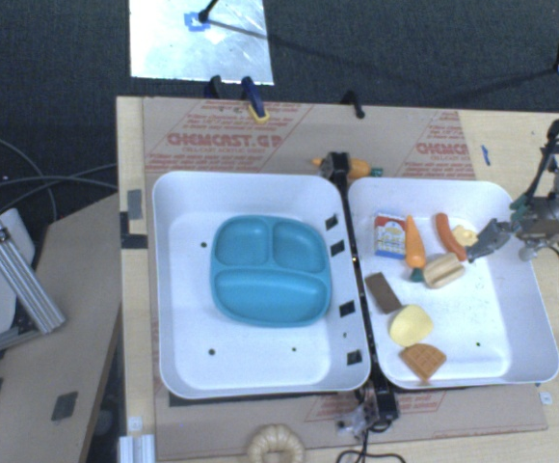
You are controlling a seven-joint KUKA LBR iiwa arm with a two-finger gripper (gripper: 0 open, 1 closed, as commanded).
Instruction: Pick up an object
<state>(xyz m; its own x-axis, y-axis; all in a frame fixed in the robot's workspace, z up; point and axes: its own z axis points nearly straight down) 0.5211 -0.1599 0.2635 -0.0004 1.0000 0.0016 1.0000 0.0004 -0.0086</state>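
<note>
Two white bins sit side by side on the desk [289, 128], which is covered by printed cardboard. The left bin [183, 258] holds a blue three-compartment plate [270, 270] lying flat near its middle. The right bin [511, 336] holds a scatter of toy foods. Toward its far edge a small white box with a red picture [389, 235] lies flat; an orange carrot [413, 242] rests just beside it on the right, running from far to near. Further right, a red sausage [448, 235] lies aslant, and a pale yellow piece [465, 235] touches its right side. A tan bread roll [443, 271] lies just nearer than the sausage. Close to the divide between the bins lies a brown bar [383, 292]; nearer the front edge are a yellow lump [412, 325] and, in front of it, an orange waffle [423, 360], the two almost touching. The tool [487, 241] reaches in over the right edge of the right bin, its dark tip low above the floor between the roll and the bin's right wall, close to the roll and sausage. Nothing is seen between its fingers; whether they stand wide or narrow cannot be told. Beyond the far edge, clamps hold the cardboard.
</note>
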